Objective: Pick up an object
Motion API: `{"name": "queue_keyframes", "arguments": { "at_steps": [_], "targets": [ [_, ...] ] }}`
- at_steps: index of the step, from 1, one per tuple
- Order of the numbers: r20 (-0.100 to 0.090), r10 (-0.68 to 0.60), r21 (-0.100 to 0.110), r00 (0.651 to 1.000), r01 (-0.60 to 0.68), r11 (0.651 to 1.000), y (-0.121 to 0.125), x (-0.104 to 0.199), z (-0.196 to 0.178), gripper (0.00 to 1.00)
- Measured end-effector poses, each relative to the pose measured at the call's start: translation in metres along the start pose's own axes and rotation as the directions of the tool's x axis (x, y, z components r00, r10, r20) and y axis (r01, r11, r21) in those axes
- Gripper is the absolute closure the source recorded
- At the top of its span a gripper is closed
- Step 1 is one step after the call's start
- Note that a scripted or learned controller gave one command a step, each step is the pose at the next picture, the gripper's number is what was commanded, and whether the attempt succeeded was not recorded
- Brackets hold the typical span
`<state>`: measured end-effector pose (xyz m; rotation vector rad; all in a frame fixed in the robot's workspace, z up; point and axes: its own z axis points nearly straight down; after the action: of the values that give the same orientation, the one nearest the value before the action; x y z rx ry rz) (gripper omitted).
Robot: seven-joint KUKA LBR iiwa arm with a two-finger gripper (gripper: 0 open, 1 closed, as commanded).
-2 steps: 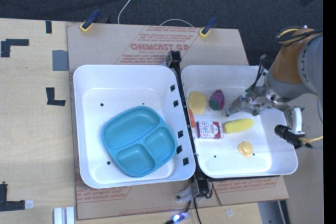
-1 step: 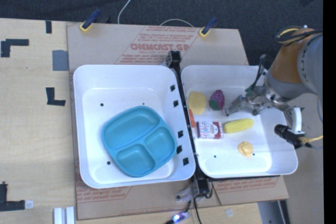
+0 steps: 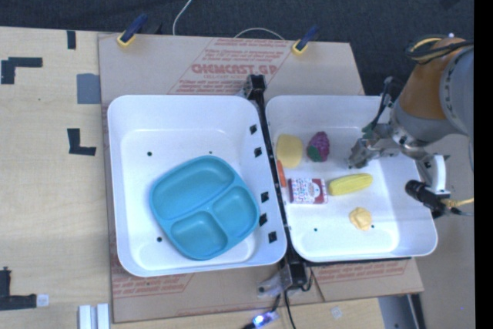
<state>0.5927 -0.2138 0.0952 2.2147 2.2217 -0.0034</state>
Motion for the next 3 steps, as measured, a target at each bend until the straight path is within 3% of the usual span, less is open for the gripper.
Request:
{"name": "queue_keyframes", "arguments": {
  "at_steps": [3],
  "targets": [
    [-0.004,0.000,-0.002,1.000,0.000,1.000,0.012,0.003,-0.156,1.00]
  ]
}}
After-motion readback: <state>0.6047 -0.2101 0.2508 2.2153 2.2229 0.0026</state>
